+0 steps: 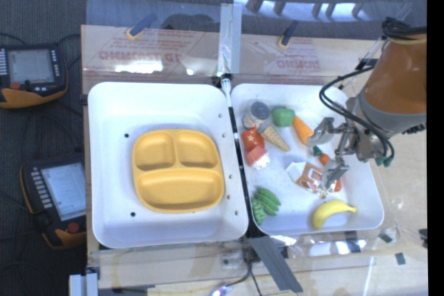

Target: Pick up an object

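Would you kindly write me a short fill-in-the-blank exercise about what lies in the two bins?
1. The yellow divided plate lies in the ____ bin.
2. The banana lies in the right bin's ____ corner.
3. The gripper hangs over the ____ bin.

Missing words: left; front right; right

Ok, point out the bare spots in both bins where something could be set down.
Left bin: bare white floor rings the yellow tray, widest along the left wall and front corners. Right bin: a bare patch lies between the green pods and the banana. It is crowded at the back, around the carrot and the gripper.
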Motion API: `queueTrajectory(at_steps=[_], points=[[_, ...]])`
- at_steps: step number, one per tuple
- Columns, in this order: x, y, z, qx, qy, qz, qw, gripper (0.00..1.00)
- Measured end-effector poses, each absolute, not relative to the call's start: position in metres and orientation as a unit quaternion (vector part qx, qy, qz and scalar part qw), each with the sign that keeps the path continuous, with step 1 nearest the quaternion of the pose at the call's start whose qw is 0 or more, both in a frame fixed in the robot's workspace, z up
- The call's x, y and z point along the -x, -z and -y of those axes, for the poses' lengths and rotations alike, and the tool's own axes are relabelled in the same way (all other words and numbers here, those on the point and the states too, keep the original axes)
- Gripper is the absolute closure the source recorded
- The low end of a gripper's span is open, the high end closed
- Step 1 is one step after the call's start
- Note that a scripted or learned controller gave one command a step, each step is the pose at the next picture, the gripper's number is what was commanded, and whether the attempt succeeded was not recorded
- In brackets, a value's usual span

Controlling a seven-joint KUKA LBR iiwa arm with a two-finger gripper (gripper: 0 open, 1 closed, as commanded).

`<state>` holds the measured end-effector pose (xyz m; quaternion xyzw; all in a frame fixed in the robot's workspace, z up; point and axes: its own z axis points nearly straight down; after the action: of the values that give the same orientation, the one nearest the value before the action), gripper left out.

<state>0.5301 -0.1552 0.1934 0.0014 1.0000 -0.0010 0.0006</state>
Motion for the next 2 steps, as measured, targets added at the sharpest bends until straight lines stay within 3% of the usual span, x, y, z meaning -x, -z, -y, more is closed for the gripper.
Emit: queueTrajectory(at_steps=[1, 2], points=[[-0.601, -0.115, 0.181, -0.020, 0.0056, -1.000, 0.018, 0.00], [-0.613, -0.090, 0.183, -0.074, 0.0017, -0.997, 0.008, 0.00]])
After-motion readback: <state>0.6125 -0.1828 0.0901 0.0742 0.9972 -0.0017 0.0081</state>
